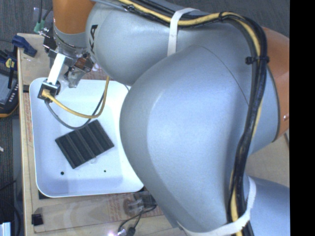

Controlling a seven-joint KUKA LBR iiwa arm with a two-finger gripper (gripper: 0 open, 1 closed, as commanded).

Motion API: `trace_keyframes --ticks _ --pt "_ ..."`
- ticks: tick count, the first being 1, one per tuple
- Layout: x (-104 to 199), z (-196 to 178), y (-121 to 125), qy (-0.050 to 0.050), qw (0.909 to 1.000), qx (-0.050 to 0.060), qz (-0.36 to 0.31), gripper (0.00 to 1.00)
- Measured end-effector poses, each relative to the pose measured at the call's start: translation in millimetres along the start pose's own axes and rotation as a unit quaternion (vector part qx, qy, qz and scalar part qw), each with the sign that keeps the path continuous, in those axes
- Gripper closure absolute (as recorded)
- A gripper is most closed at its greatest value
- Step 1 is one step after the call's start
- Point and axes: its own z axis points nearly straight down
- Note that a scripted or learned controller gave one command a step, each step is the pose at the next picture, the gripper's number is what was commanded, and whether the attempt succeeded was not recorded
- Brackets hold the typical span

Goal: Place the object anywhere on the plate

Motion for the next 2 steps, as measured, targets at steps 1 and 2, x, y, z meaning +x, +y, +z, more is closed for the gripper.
trace_keyframes --ticks 1,2 --pt "-5 -79 3 0.007 0.9996 -0.007 -0.027 1.00" --pt "-7 -60 0 0.006 0.9970 -0.006 -0.077 1.00"
